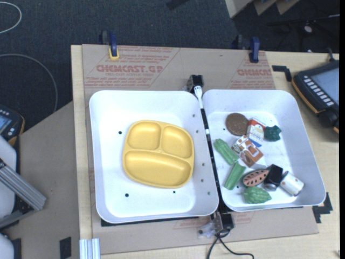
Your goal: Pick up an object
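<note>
Small objects lay loosely clustered in the right bin [302, 139], mostly in its middle and near half. A brown disc [236, 123] sat toward the far side, with a red-and-white carton [255, 132] just beside it and a dark green piece [273, 133] next to that. Another red-and-white carton [248, 150] lay at the middle. Two green pods [225, 151] [235, 175] lay along the bin's left side. Near the front edge were a red-brown oval piece [255, 177], a black block [274, 175], a white cylinder [291, 185] and a leafy green piece [256, 196].

The left bin [105, 161] held a yellow divided tray [158, 153], centred, three compartments up.

Both bins rested on a brown board [140, 69] held by two blue clamps [112, 43] [254, 47] at its far edge.

Gripper state: could not tell.
</note>
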`<state>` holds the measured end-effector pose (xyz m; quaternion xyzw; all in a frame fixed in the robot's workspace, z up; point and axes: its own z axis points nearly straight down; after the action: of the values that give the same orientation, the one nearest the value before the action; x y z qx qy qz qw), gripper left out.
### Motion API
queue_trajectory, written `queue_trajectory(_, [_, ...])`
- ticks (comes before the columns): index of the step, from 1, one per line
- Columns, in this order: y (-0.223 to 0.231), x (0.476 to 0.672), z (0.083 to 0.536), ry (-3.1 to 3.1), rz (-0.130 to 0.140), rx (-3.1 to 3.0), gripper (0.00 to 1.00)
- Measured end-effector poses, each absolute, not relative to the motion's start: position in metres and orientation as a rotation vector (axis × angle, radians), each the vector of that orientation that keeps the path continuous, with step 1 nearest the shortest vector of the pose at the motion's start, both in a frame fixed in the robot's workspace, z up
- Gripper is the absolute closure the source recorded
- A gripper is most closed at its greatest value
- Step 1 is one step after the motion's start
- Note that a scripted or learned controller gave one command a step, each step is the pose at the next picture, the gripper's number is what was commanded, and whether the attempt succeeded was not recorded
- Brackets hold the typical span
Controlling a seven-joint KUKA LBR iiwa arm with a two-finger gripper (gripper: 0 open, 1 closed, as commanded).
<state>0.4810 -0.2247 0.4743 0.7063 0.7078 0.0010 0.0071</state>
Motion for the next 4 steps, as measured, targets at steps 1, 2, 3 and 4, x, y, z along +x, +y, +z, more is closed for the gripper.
queue_trajectory(1, [-0.225, 0.482, 0.485, 2.211, 0.004, 2.205, 1.0])
queue_trajectory(2, [-0.225, 0.482, 0.496, 2.208, 0.005, 2.201, 1.0])
queue_trajectory(3, [-0.225, 0.483, 0.507, 2.205, 0.006, 2.196, 1.0])
queue_trajectory(4, [-0.226, 0.484, 0.518, 2.201, 0.007, 2.192, 1.0])
